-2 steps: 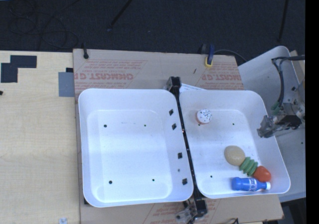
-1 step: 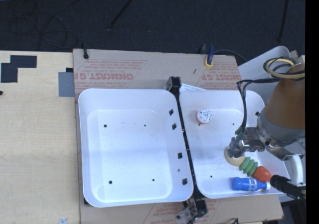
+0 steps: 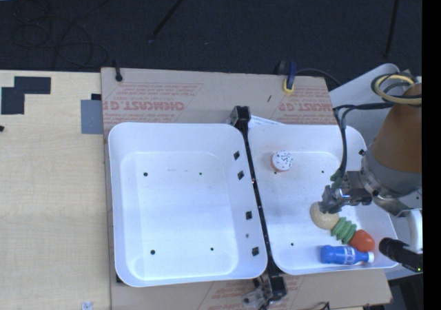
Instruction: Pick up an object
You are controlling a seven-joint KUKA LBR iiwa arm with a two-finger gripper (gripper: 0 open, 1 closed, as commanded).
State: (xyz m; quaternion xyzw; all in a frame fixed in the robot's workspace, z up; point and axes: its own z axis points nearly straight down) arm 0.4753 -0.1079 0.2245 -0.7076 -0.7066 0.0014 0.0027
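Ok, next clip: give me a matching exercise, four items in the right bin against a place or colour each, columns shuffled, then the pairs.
Things:
1. small round white object
2. blue bottle
3. beige rounded object
4. green ridged piece

Descriptions:
A. lying on its side near the bin's front edge
B. directly under the gripper
C. alone toward the back of the right bin
D. between the beige object and an orange-red piece

Pairs: 1-C, 2-A, 3-B, 4-D
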